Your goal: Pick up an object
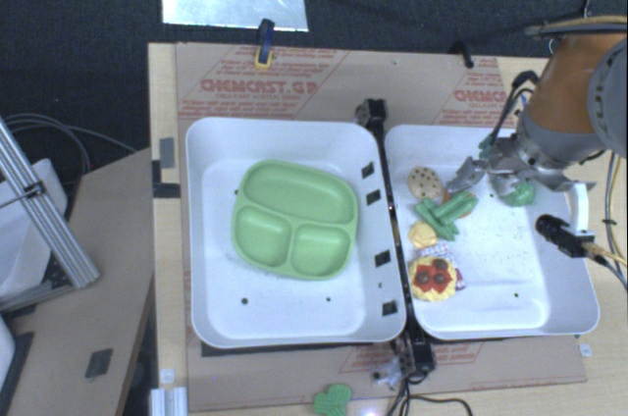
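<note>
My gripper [488, 181] hangs over the back of the right bin [510, 301], open, with nothing between its fingers. One finger [463, 177] points down-left toward a bundle of green beans [447, 208]. A small green object [519, 194] lies just by the other finger, partly hidden under the wrist. Left of the gripper lies a speckled cookie [425, 179]. Nearer the front are a yellow piece [424, 234] and a red-and-yellow pizza-like toy [435, 275].
The left bin [216, 306] holds a green three-compartment tray [294, 218]. A black divider [391, 228] runs between the bins. A black cable plug [559, 235] hangs over the right bin's right side. The grey arm with its orange band [579, 80] reaches in from the right.
</note>
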{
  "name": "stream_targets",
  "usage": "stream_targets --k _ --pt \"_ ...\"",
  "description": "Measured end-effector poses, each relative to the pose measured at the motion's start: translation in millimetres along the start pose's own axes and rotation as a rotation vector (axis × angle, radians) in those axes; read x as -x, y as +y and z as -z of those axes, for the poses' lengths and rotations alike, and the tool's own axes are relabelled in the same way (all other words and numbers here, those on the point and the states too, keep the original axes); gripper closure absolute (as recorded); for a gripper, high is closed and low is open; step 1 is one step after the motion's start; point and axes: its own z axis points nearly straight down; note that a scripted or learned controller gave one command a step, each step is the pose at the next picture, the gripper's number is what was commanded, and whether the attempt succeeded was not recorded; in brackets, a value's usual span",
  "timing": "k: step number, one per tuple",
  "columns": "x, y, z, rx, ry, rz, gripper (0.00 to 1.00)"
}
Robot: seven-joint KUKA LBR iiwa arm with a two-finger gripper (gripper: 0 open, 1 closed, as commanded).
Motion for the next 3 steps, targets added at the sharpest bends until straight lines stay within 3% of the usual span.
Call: stream_targets --k 1,2,3 --pt "-7 -1 -57 -0.007 0.001 -0.001 0.0" --pt "-17 9 -54 -0.001 0.0 0.0 0.0" --pt "55 37 -12 0.004 -0.006 -0.006 0.0"
